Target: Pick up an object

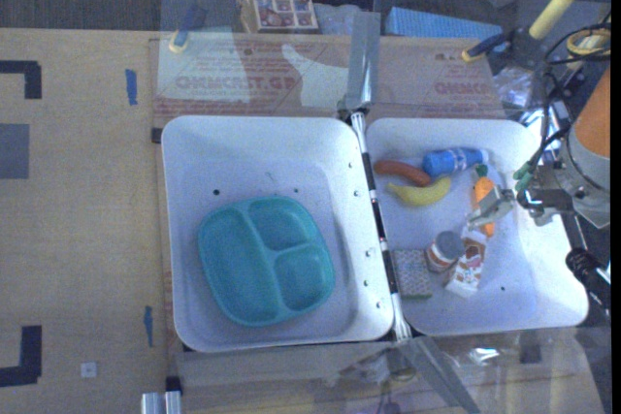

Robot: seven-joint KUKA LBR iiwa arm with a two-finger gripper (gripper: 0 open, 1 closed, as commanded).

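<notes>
A teal divided plate is being held in the left bin, while toy foods are being reached over by the gripper in the right bin.

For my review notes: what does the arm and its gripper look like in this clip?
The arm at the right edge shows an orange band over a grey wrist, with dark cables looping beside it. Its gripper is a grey-and-black metal assembly with slim pale fingers and a small green detail near its body.

Teal divided tray sat in white left bin. Right bin, also white, had yellow banana, red-brown sausage, blue bottle, orange carrot, red/white carton.
</notes>
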